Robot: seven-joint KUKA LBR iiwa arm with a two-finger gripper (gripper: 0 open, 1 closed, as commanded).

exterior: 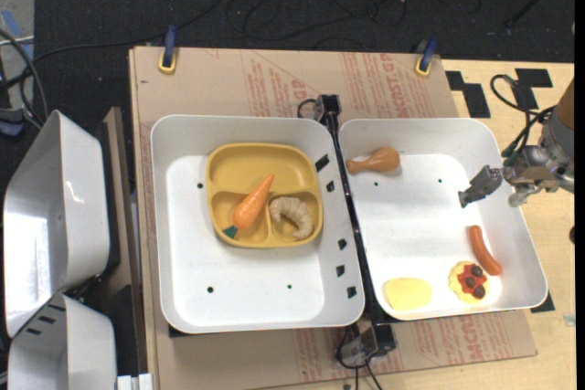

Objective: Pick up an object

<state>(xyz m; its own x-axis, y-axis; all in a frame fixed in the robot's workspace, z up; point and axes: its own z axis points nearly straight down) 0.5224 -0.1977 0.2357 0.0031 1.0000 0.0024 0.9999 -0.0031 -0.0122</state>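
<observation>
The end effector (482,185) hovers over the right bin (512,151), with nothing visibly held; I cannot tell its state. The approach step is in hand. The sausage (484,250) lies just nearer; descending onto it comes next.

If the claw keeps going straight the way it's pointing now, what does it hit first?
The claw points left and slightly down over the right bin. That line looks free of toys; it would probably meet bare bin floor first, though depth is unclear.
</observation>
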